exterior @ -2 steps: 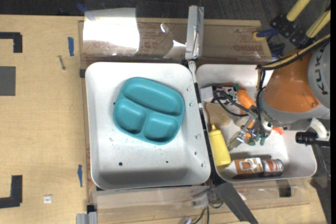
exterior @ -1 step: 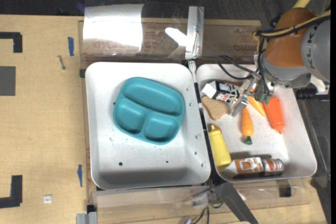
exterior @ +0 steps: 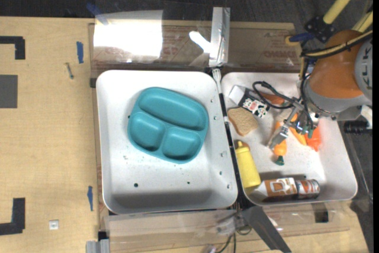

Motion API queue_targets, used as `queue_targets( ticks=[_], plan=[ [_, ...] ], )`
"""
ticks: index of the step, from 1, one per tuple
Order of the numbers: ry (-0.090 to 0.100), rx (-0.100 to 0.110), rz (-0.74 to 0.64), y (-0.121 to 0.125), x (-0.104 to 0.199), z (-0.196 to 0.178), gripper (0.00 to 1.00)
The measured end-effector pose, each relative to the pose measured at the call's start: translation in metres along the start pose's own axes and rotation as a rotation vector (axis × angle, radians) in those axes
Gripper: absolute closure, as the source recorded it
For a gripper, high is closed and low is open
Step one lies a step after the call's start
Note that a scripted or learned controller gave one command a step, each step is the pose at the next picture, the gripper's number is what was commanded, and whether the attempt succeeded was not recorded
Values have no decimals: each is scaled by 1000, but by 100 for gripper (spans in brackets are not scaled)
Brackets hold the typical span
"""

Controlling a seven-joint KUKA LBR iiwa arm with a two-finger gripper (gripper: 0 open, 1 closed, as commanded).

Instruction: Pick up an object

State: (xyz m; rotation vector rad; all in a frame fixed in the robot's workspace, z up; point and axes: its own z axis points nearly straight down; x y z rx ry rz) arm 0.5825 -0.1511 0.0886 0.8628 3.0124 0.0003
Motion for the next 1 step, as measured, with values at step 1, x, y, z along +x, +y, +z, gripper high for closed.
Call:
queue_targets(
  ticks=[1],
  plan=[
    [-2, -2, 192, -13, 70, -1, 0]
  ],
)
